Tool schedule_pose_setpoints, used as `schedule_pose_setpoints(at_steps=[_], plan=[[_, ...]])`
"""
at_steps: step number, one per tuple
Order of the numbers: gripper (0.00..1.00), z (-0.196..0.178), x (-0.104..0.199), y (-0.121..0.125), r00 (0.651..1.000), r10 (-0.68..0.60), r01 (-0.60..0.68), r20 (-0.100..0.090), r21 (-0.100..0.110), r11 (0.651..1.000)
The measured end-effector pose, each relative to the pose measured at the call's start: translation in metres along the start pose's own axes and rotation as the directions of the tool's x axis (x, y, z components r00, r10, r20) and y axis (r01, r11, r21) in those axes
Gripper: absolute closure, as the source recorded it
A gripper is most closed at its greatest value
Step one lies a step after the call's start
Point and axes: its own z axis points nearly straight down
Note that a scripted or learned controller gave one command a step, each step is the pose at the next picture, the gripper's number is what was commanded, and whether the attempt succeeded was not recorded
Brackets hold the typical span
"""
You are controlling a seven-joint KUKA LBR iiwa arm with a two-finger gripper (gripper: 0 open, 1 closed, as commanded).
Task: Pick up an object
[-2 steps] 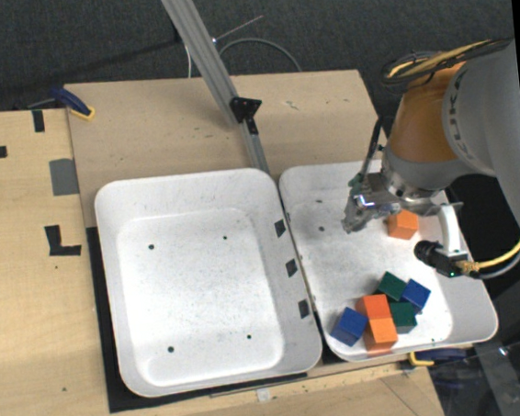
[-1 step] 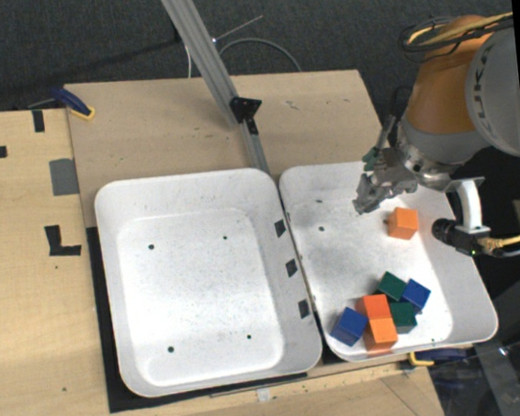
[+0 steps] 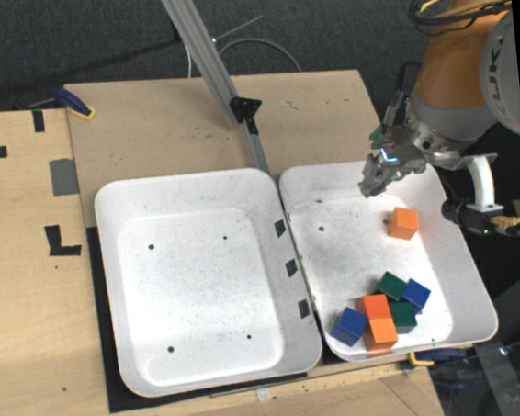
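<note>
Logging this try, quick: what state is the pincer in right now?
Pincer: cannot be told; it hangs over the right bin, nothing visibly in it.

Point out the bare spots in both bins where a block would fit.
The left white bin is bare throughout. In the right white bin, bare floor lies left of the lone orange cube. The near right corner is crowded with a cluster of blue, green and orange cubes.
</note>
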Motion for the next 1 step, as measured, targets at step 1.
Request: schedule_pose_setpoints(at_steps=[1], plan=[[1.00,-0.0020,0.0505,-0.0171,1.000,-0.003,0.003,-0.002,0.005,1.000]])
